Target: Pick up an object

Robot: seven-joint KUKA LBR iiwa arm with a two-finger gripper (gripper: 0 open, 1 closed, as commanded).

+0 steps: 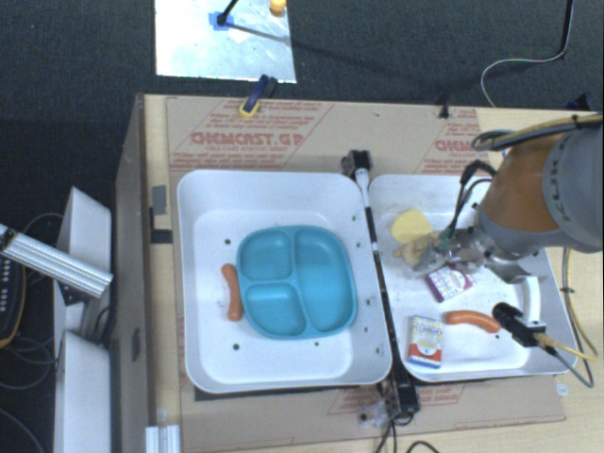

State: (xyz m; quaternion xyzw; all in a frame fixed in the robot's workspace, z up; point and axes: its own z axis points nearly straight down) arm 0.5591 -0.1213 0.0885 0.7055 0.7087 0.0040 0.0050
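Observation:
My gripper (442, 250) hangs low in the right bin (415, 185), at the end of the grey and orange arm (533, 196) that comes in from the right. Its tip is just above a maroon packet (448, 282) and beside a pale lump (412, 252). A yellow wedge (411, 224) lies a little further back. Toward the front of that bin are an orange sausage (471, 320) and a small white and orange carton (426, 340). Nothing shows between the fingers.
The left bin (274, 183) holds a blue divided plate (295, 281) with a second orange sausage (231, 292) at its left. A black divider clip (359, 164) sits between the bins at the back.

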